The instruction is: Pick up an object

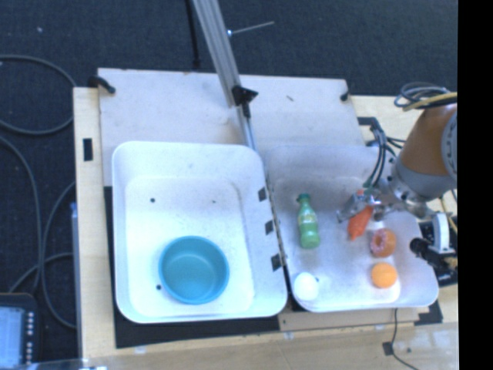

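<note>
The right bin [339, 299] holds several small items. A green bottle [308, 222] lies near its left wall. An orange-red carrot [359, 223] lies toward the middle, with a pinkish ring-shaped piece [383, 243] and an orange ball [384, 275] to its right and front. A white ball [306, 286] rests in the front left corner. My gripper [362, 205] reaches in from the right and sits directly over the carrot's upper end, touching or nearly touching it. The grey wrist with the orange band [426, 149] rises behind it.
A blue bowl [193, 268] stands in the left bin [131, 160] at its front. A slanted metal pole [219, 45] crosses the back of the bench. Cables and a black fixture [435, 253] crowd the right bin's right rim.
</note>
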Robot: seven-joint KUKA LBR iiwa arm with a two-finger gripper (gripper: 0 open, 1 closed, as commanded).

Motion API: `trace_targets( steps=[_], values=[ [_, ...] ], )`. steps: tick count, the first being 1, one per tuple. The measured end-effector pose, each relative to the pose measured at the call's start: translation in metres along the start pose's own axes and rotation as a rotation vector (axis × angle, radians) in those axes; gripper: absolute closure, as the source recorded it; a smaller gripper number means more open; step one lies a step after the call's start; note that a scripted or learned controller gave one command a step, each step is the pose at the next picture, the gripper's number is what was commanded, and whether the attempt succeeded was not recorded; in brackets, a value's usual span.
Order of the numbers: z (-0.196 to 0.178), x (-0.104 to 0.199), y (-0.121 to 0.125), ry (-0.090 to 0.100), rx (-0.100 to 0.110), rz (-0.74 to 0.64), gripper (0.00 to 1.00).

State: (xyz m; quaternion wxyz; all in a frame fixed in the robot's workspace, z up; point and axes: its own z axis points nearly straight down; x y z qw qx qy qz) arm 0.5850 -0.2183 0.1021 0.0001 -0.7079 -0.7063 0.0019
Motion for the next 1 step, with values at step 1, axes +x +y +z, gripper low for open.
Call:
trace_targets(
  steps=[1],
  values=[
    [-0.0172, -0.0011, 0.0027, -0.001, -0.011, 0.001, 1.00]
  ],
)
